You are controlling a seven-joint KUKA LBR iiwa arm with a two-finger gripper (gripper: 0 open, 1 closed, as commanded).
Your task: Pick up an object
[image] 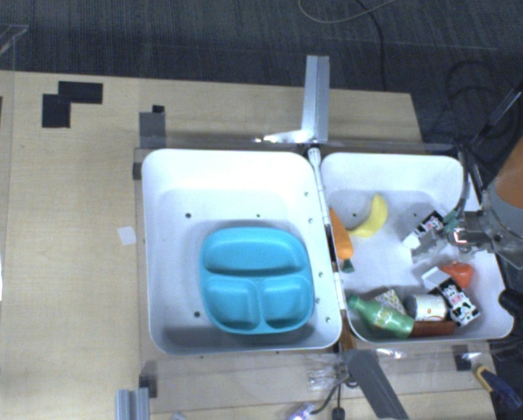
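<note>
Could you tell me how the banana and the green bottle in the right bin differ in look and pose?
The banana is yellow and curved; the green bottle is green and straighter. The banana lies apart in the upper middle of the right bin; the bottle lies along its lower edge, crowded against other items. Both lie flat in the same bin.

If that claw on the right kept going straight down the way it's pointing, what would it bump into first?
Probably the orange-red object lying just under the gripper in the right bin, or the bin's white floor beside it. Depth is hard to judge from this slanted view, so that is a best guess.
</note>
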